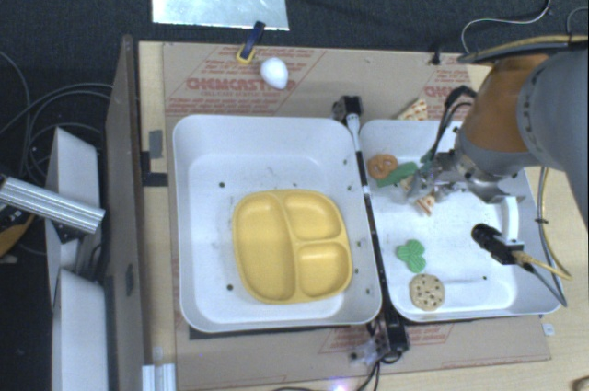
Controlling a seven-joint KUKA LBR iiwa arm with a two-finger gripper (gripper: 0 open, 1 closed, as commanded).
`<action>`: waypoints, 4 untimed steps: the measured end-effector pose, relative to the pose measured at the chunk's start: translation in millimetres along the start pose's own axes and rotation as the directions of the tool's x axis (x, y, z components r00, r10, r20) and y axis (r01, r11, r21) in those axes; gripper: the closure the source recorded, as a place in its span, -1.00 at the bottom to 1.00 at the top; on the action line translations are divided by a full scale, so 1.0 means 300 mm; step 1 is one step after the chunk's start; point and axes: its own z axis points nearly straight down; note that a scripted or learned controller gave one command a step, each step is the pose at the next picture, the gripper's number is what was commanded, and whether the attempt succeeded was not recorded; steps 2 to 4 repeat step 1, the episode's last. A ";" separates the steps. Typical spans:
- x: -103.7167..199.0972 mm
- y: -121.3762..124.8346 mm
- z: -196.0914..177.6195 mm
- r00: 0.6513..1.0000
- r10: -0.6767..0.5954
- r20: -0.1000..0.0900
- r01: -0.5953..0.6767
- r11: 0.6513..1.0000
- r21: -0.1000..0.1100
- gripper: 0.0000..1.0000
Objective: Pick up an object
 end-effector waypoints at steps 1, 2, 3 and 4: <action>0.270 -0.119 -0.337 1.000 -0.007 -0.002 0.007 1.000 -0.001 1.00; 0.270 -0.119 -0.337 1.000 -0.007 -0.002 0.007 1.000 -0.001 1.00; 0.270 -0.119 -0.337 1.000 -0.007 -0.002 0.007 1.000 -0.001 1.00; 0.270 -0.119 -0.337 1.000 -0.007 -0.002 0.007 1.000 -0.001 1.00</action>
